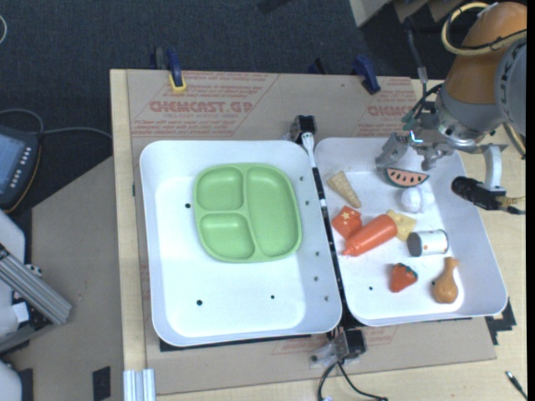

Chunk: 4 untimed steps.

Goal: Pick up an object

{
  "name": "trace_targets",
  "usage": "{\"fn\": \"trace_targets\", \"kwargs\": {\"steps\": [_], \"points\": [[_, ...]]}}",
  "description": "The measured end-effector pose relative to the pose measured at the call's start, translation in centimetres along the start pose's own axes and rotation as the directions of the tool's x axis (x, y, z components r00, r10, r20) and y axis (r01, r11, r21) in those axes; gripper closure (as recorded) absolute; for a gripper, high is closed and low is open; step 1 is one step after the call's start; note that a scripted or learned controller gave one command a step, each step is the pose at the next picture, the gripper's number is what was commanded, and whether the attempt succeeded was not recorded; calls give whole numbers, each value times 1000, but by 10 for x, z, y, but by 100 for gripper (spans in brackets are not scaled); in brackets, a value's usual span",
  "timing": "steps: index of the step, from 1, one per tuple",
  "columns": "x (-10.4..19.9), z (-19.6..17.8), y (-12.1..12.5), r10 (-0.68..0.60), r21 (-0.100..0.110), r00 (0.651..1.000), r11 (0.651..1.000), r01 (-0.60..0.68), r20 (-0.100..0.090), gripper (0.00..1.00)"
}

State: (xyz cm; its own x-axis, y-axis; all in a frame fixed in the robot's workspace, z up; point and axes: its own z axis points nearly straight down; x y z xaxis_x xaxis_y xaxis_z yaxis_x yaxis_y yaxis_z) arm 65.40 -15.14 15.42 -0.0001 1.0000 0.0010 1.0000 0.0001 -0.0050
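Seen from the fixed camera above, the tabletop (125, 224) is a pale wooden board with red lettering printed along its far edge, held down there by a yellow-handled clamp (175, 72) and a blue clamp (364, 72). Around it the floor is dark carpet (125, 15), with a dark screen device (17, 165) at the left edge and cables (351, 374) trailing off the near side.

Two white bins sit on the board, touching along a black hinge strip. The left bin (167, 307) carries a green divided plate (248, 212) lying flat near its far half.

The right bin (468, 291) (the busy one) holds the toys. Taking the orange carrot (369, 234) as landmark: a red piece (346, 220) touches its left end, a tan cone (343, 188) lies beyond it toward the far-left, a small white and black cylinder (427, 242) lies just to its right, a strawberry (402, 277) sits nearer the camera, and a tan pear-like piece (446, 282) lies near-right. A white egg-like lump (415, 198) sits beyond its right end.

The watermelon slice (406, 175) lies farther still than the lump, and the hand (414, 153) is right over it, its fingers spread to either side of the slice; whether they actually touch it I cannot tell.
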Motion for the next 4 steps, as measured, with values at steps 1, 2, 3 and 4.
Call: {"fn": "trace_targets", "kwargs": {"steps": [1, 2, 3, 4], "points": [[2, 49, -10, 0, 1, 1000, 1000, 0, 0, 0], [3, 71, -10, -1, -1, 1000, 1000, 1, 0, 0], [4, 58, -8, -1, -7, 1000, 1000, 1, 1, 100], [12, 6, -13, -1, -11, 1000, 1000, 1, 2, 100]]}}
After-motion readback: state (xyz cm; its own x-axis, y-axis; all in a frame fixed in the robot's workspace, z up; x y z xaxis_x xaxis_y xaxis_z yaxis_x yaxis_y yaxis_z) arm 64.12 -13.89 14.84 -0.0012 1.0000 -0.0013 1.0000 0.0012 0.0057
